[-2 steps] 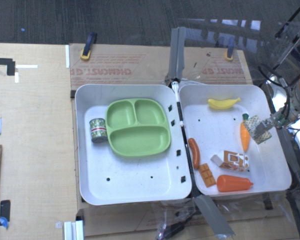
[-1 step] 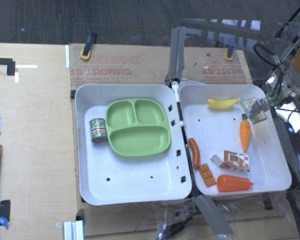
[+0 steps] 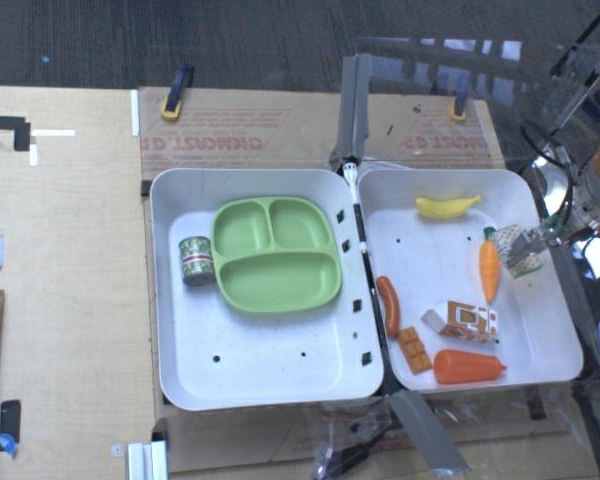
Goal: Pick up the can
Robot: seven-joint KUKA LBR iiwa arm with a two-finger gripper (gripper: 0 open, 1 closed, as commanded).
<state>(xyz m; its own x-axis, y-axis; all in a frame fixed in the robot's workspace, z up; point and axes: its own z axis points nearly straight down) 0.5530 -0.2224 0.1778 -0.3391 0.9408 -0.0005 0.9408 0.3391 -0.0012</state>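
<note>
The can (image 3: 196, 261) is small, with a green patterned label and a grey lid. It lies in the left bin (image 3: 270, 378), touching the left edge of a green divided plate (image 3: 277, 254). My gripper (image 3: 525, 250) hangs at the right side of the right bin (image 3: 540, 353), just right of a carrot (image 3: 490, 269). It is far from the can, and nothing shows in its hold.
The right bin also holds a banana (image 3: 447, 206), a sausage (image 3: 388, 305), a brown waffle piece (image 3: 413, 350), a small box (image 3: 469, 320) and an orange vegetable (image 3: 468, 366). A ridge with black clips (image 3: 360, 258) separates the bins.
</note>
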